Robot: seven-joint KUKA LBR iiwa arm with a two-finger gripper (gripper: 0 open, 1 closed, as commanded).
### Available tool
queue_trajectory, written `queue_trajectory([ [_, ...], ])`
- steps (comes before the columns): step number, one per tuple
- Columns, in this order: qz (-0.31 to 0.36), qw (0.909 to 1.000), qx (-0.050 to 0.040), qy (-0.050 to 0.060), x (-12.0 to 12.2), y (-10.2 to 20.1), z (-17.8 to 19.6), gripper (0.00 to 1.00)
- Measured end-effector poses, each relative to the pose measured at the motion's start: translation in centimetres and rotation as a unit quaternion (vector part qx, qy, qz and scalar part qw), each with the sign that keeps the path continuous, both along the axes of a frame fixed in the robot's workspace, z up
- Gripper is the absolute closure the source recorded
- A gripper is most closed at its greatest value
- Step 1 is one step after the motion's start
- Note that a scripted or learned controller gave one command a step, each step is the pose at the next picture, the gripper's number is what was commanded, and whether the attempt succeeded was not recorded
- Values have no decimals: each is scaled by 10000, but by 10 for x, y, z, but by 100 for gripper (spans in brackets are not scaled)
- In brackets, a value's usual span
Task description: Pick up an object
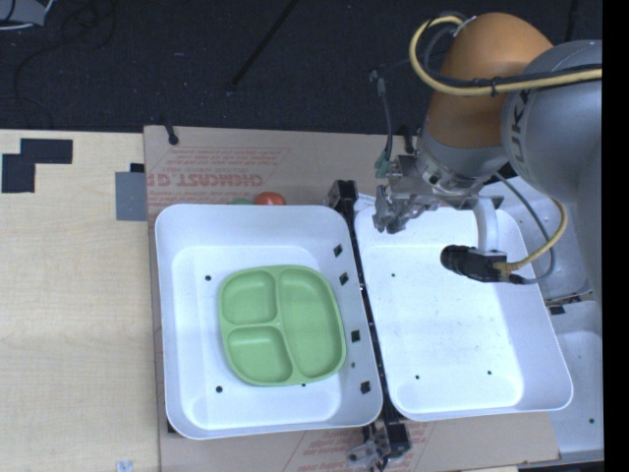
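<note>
My gripper (391,214) hangs over the far left corner of the right bin (531,386), close to that bin's far rim and just right of the black divider (355,293) where the two bins meet. From this slanted view above I cannot tell how its tips stand, and I see nothing clearly held under them. Just above it sits my wrist with the orange band (488,67), a yellow cable (432,52) looping over it, and my grey arm (565,116) running off to the right. A small black part (470,262) with a yellowish lead hangs over the right bin, to the right of my gripper. The floor of that bin shows white with a few dark specks. Across the divider, well apart from my gripper, the left bin (182,362) holds a green divided plate (282,324) with three compartments, lying flat near its middle. Beyond the far rim of the left bin, a small red-orange object (269,200) peeks out on the cardboard sheet (246,170).
</note>
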State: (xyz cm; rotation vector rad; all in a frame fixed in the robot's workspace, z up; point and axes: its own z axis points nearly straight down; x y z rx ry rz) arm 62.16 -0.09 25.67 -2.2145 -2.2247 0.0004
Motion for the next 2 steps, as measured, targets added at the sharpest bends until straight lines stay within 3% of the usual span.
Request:
queue_trajectory([
  [2,0,10000,-3,0,6,95,-7,100],
])
